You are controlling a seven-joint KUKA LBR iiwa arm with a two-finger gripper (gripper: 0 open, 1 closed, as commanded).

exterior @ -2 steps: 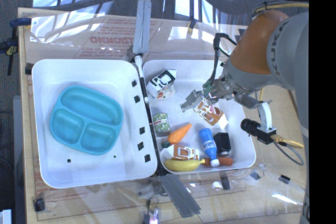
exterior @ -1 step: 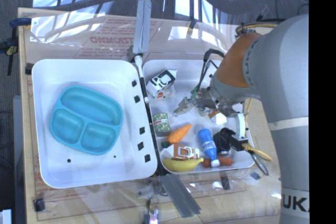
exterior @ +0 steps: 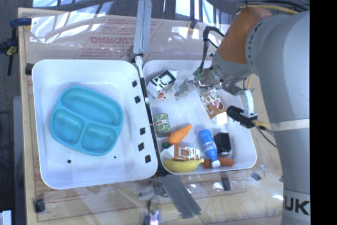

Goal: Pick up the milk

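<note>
The milk point(exterior: 163, 83) is a small white carton with black patches, lying tilted at the back left of the right bin point(exterior: 247, 153), close to the divider. My gripper point(exterior: 190, 85) hangs low over the back middle of that bin, just right of the milk and apart from it. Nothing shows in its grip. A white and red-brown carton point(exterior: 212, 104) lies right below the wrist, to the gripper's right.
In the right bin lie a green can point(exterior: 161, 124), a carrot point(exterior: 180, 133), a blue bottle point(exterior: 208, 146), a black block point(exterior: 222, 143), a small box point(exterior: 184, 153) and a banana point(exterior: 181, 165). The left bin point(exterior: 47, 166) holds a blue divided plate point(exterior: 87, 120).
</note>
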